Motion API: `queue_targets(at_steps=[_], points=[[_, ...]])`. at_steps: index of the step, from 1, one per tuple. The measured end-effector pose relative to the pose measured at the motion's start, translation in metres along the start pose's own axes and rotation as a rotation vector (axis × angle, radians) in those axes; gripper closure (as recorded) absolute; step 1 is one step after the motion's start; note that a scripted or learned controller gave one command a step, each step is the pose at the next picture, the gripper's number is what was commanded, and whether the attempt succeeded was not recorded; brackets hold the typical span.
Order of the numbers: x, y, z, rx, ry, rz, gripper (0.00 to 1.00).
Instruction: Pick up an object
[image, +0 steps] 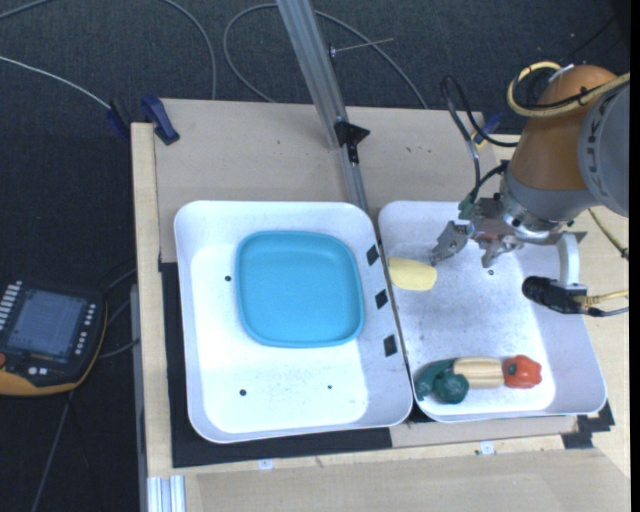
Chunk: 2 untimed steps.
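Camera view: the gripper (468, 243) hangs over the right bin (500, 310), fingers spread and holding nothing. The yellow lump (412, 274), probably the target, lies just beside one finger against the bin's left wall. Nothing lifted yet; closing and raising remain.

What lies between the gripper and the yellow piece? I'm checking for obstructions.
Nothing: the camera view shows bare white bin floor between gripper and yellow piece.
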<state>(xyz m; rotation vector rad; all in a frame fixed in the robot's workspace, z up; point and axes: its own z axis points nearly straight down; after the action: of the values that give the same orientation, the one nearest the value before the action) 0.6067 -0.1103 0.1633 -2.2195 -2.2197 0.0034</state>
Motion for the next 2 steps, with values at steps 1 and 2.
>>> queue_targets(at_steps=[1, 2], points=[[0.0, 0.001, -0.013, -0.005, 0.0, -0.001, 1.0], [0.0, 0.002, -0.066, -0.009, -0.001, 0.0, 1.0]])
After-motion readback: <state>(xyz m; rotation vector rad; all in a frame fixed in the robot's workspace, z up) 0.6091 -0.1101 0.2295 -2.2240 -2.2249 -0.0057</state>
